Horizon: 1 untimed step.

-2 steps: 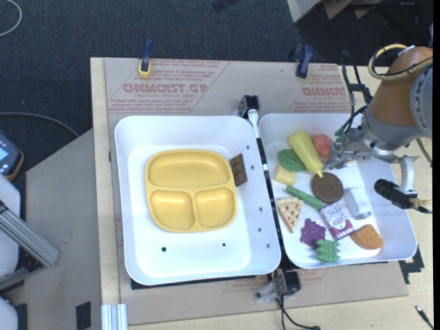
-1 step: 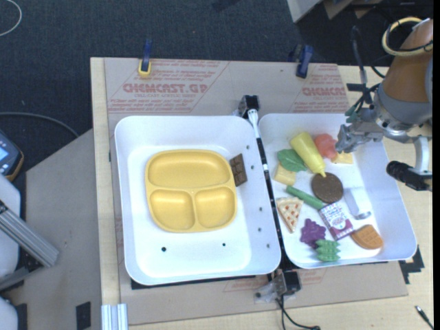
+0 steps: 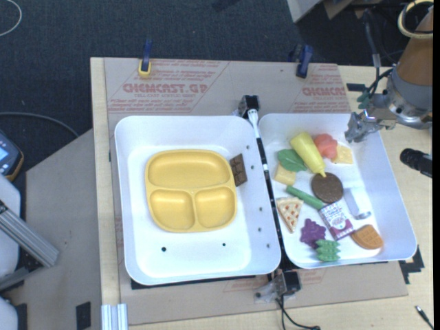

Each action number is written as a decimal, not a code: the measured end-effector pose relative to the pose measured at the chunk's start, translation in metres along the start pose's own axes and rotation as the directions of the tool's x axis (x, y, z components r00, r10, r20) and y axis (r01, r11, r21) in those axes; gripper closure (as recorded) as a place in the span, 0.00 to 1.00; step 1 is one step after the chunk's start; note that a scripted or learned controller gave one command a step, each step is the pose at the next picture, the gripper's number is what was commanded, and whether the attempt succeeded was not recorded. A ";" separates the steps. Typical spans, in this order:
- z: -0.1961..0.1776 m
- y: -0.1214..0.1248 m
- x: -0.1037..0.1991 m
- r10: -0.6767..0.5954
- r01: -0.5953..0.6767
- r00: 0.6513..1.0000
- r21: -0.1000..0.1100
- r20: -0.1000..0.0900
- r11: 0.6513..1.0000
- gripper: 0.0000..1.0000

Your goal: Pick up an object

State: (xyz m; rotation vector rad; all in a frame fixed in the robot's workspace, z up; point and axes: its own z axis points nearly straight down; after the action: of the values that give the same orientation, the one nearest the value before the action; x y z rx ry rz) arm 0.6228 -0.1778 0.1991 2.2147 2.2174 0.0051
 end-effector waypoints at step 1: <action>-0.028 0.001 0.000 0.000 0.000 1.000 0.001 -0.001 1.000 1.00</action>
State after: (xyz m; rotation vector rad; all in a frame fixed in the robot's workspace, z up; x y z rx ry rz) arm 0.6241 -0.1780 0.2274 2.2152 2.2183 0.0047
